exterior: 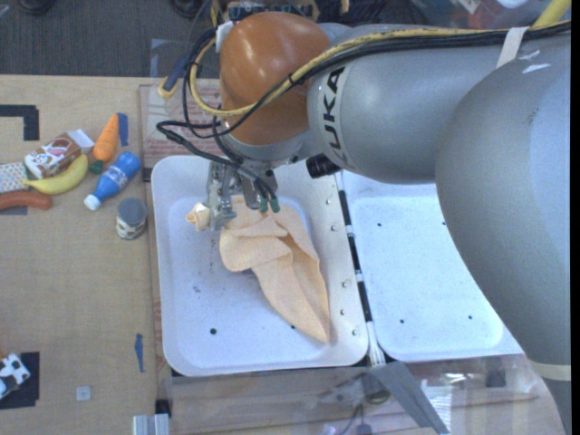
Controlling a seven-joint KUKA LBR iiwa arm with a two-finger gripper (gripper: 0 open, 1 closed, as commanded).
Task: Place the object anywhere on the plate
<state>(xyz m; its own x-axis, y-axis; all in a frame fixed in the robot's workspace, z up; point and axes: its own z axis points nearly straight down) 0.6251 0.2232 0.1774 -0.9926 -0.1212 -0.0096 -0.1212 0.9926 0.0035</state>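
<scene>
My gripper [245,208] hangs low over the upper part of the left white bin [190,320], under the orange wrist band. Its two fingers stand apart, open, with their tips at the top edge of a crumpled tan cloth [281,275]. The cloth runs from the gripper down toward the bin's lower right corner. A small cream-coloured object [198,216] lies in the bin just left of the left finger [221,205], touching or nearly touching it. Nothing shows between the fingers. The arm hides the bin's upper edge.
The right white bin [426,279] lies beside the left one, partly under the arm. On the wooden bench to the left lie a banana [56,181], a carrot [108,138], a blue bottle [112,180], a small can [131,217] and a snack box [53,156].
</scene>
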